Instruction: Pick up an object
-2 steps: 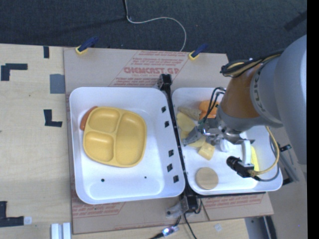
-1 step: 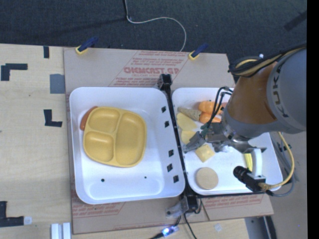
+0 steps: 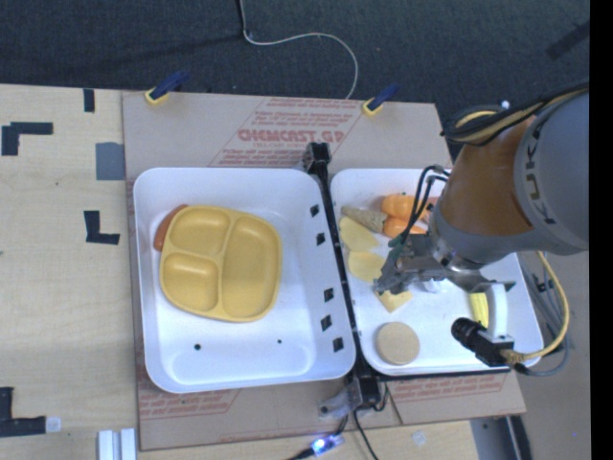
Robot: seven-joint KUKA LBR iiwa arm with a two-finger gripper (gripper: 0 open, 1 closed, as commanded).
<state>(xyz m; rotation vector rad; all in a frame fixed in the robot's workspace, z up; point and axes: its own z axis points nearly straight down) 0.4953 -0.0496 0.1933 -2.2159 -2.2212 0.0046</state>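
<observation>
Two shallow white bins side by side on a cardboard sheet (image 3: 287, 137) laid over the worktop (image 3: 57, 286), centre of frame. Left bin (image 3: 172, 353): holds a yellow divided plate (image 3: 220, 262), lying flat toward the upper left of that bin, with a reddish-orange item (image 3: 159, 230) tucked partly under the plate's left edge, mostly hidden. Right bin (image 3: 436, 355): holds several small items. Orange piece (image 3: 395, 205) near the bin's upper middle, with a tan wedge (image 3: 369, 220) just beside it. Pale yellow slices (image 3: 358, 240) below and left of those, close to the divider between bins. Round beige disc (image 3: 396, 342) near the bin's lower edge, well apart from the slices. Yellow piece (image 3: 479, 307) at lower right of the bin, beside the arm's black fittings.

Grey arm (image 3: 536, 190) with orange band entering from the right of frame, reaching down over the right bin. Gripper (image 3: 395, 278) low over the middle of the bin, directly above a pale yellow chunk (image 3: 393, 300), possibly touching it. Finger state not discernible from this slanted view; cannot tell whether anything is grasped.

Blue and yellow clamps (image 3: 166, 86) at the cardboard's upper corners. White cable (image 3: 316, 41) looping across the dark floor at top of frame.
</observation>
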